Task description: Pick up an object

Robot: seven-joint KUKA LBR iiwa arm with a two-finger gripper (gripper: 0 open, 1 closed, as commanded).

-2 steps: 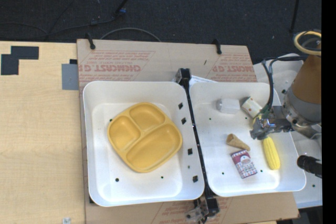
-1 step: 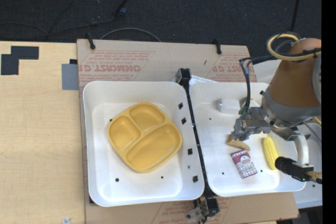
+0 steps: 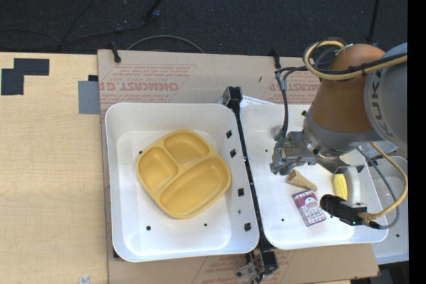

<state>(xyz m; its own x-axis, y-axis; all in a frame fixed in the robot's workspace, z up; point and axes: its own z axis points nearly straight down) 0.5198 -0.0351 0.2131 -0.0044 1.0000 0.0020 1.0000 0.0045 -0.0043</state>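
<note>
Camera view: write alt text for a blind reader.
A grey robot arm's gripper hangs low over the right white bin, near a cone-shaped piece, a small red card and a corn cob. The left bin holds a yellow divided tray.

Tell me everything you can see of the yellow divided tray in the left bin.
The yellow tray looks like smooth moulded plastic with rounded corners and three compartments: two smaller ones toward the far side and one long one nearer the camera. It lies flat and right side up, turned at a slant, near the middle of the left bin. Nothing sits in it, and only the bin floor touches it.
</note>
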